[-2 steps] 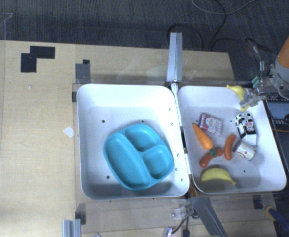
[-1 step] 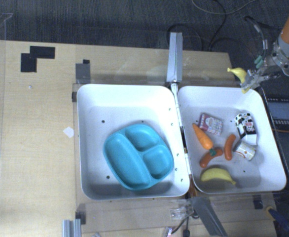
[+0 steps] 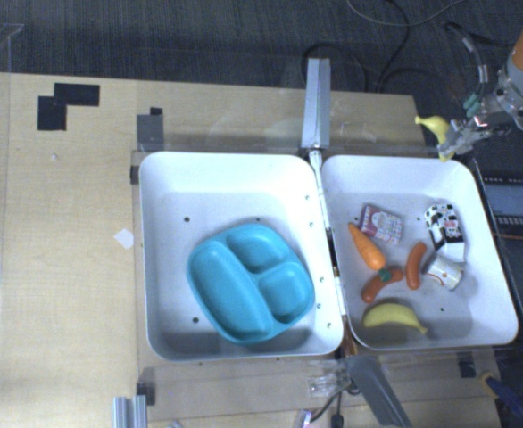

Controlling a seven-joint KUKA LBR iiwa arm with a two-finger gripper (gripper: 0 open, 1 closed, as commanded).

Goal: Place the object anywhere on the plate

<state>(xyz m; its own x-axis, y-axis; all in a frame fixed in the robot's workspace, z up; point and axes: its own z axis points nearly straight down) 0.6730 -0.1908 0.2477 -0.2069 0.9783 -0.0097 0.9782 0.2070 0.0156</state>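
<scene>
plate (image 3: 251,282) in left bin (image 3: 168,185) | banana (image 3: 394,316) in right bin (image 3: 485,212)

This is a robotics lab. Two white bins (image 3: 154,239) sit clamped side by side on a plywood bench (image 3: 56,266) with metal brackets (image 3: 317,105), and loose cables (image 3: 395,12) trail over dark carpet (image 3: 199,16) behind it. Black marker patches (image 3: 65,103) are stuck to the bench top.

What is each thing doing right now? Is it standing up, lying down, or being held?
Blue plate: flat in the left bin, nothing on it.
Carrot: lying in the right bin.
Yellow banana: lying near the right bin's front wall.
Cow-patterned toy: resting in the right bin.
End effector: above the right bin's far corner, with a small yellow object at its tip.
</scene>
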